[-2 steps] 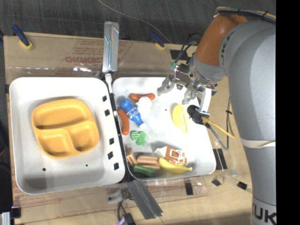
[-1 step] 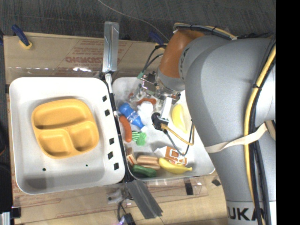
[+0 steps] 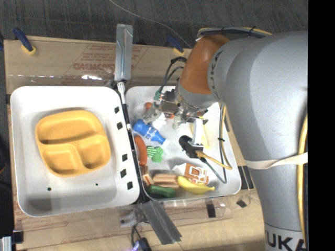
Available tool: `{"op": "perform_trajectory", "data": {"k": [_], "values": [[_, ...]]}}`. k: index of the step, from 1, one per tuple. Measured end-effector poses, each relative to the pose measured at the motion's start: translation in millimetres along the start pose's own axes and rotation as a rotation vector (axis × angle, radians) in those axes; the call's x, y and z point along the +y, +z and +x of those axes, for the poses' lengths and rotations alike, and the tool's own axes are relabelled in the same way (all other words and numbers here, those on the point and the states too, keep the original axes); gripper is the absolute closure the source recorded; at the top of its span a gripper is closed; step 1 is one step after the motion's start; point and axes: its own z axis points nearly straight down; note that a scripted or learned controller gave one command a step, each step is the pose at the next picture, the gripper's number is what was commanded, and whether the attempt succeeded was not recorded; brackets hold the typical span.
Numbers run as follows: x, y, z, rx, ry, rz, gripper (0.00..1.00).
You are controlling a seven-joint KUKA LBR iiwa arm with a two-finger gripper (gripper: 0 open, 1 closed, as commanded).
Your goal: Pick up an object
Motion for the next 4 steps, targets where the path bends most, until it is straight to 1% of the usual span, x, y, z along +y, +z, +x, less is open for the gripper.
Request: {"op": "perform_trajectory", "data": {"k": [1, 2, 3, 4], "values": [[-14, 29, -11, -0.001, -0.202, -0.006, 0.0], [43, 28, 3, -0.001, -0.335, -0.001, 0.0], [43, 17, 4, 0.0, -0.339, -0.001, 1.0], [0, -72, 29, -0.001, -0.179, -0.007, 1.0]]}}
